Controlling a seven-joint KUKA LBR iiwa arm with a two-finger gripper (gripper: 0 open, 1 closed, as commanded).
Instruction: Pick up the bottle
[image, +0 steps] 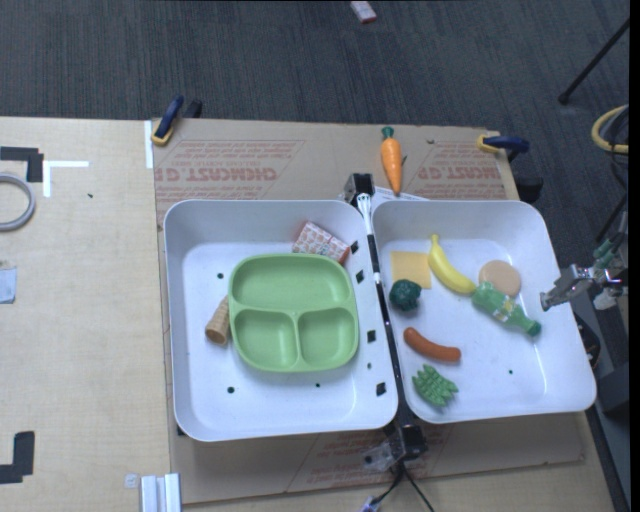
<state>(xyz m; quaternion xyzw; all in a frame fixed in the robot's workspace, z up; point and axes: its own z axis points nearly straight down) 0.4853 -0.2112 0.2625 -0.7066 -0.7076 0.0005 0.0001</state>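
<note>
Mirrored red "CHEMAST" on cardboard

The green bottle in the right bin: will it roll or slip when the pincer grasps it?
The green bottle lies on its side, so a nudge may roll it. Its smooth, rounded body could slip. It looks like stiff, light plastic. The bun touching it may shift.

The green bottle lies on its side (neck pointing right) in the right bin.
</note>
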